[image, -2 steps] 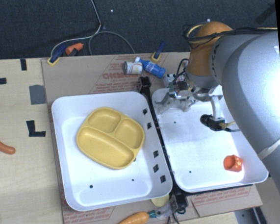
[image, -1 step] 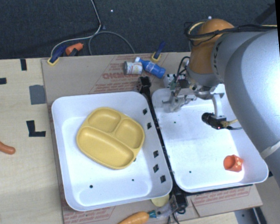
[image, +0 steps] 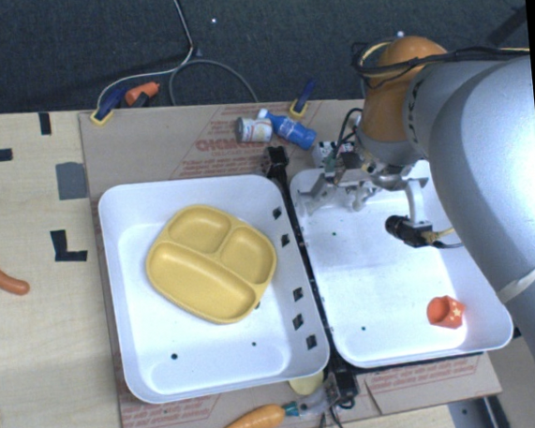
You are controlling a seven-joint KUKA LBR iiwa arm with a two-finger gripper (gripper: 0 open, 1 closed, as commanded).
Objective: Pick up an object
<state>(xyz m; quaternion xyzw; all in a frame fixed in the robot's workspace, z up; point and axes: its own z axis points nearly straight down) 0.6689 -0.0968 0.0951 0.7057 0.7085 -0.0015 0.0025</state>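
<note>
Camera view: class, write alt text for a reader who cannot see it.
A grey robot arm reaches from the right over the far end of the right shallow white bin, which holds a small orange-red lump. The left white bin holds a yellow divided plastic plate.

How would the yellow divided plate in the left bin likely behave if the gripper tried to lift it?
The yellow plate looks like moulded plastic, so probably stiff and light for its size. It lies flat and wide in the left bin, so its low rim likely gives little to pinch. Its smooth, glossy surface may be slippery, and a grip at one edge would probably tilt it.
</note>
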